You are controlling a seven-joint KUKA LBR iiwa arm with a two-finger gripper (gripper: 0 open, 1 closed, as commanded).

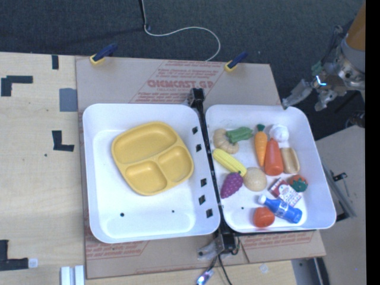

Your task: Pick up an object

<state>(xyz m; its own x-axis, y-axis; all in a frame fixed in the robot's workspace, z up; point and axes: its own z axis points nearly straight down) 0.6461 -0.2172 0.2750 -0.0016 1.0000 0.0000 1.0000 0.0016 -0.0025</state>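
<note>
Gripper past right bin's top-right corner, spread, nothing in it; toys incl. carrot below-left, apart.

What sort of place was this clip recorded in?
Likely a robotics lab bench: two white bins clipped onto cardboard, toy food in the right bin, a yellow divided plate in the left.

You are looking at a robot lab test bench, not a home: two shallow white bins sit side by side on a printed cardboard sheet clamped down by blue-and-yellow clips, a loose cable trails over dark carpet, and the food is plastic toys beside a yellow divided tray
</note>
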